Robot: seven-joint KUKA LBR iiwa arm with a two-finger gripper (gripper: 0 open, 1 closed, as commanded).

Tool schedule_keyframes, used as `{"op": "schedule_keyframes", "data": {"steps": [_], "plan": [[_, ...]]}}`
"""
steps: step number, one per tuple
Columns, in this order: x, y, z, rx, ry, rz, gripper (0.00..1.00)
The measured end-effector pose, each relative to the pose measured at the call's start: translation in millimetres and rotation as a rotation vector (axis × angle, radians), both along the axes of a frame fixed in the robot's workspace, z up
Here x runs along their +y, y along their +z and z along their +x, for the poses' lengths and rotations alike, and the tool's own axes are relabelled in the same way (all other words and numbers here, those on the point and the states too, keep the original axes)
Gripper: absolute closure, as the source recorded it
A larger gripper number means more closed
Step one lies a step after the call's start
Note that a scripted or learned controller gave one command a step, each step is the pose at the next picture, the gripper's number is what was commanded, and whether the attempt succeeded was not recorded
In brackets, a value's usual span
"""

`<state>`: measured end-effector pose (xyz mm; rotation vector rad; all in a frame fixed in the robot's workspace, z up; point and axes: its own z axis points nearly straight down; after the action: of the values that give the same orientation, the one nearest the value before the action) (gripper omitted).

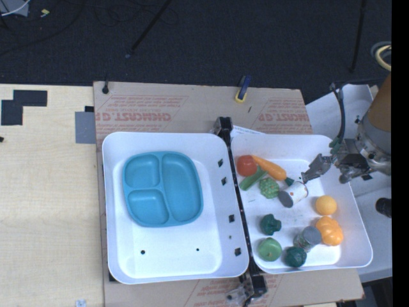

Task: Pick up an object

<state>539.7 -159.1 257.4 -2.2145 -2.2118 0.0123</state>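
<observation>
The arm comes in from the right, and its dark two-finger hand (332, 169) hangs over the right part of the right white bin (358, 248). The two fingers point away from each other, one toward the toys and one toward the desk edge, so the hand looks released, and nothing is seen between them. The step in hand seems to be the approach: no object is taken yet.

The possible objects all lie in the right bin. Nearest to the hand is a small white and grey cup-like piece (291, 193), just beside the left finger. A round yellow ball (326, 205) lies a little below the hand. To the left are a red tomato toy (246, 165), an orange carrot toy (269, 167) and a green leafy toy (268, 188), close together. Lower in the bin are a dark green pepper-like toy (270, 224), a light green round toy (269, 249), a teal round toy (295, 257), a grey cylinder (308, 237) and an orange toy (330, 231), which touches the cylinder.

The next move probably calls for lowering the hand over one separate thing. The yellow ball has free room around it, so it seems the easier choice; the lower cluster is crowded. The bin's right wall is near the hand, so there is little room on that side. The left white bin (115, 235) carries a blue divided plate (162, 189) and is well apart.
</observation>
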Motion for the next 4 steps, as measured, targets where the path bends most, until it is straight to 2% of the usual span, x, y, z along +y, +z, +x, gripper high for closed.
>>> {"op": "schedule_keyframes", "data": {"steps": [1,4], "plan": [[-0.2,5.8,1.9,-0.01,0.002,-0.002,0.0],[-3.3,-161.2,-20.7,-0.005,0.002,0.0,0.0]]}}
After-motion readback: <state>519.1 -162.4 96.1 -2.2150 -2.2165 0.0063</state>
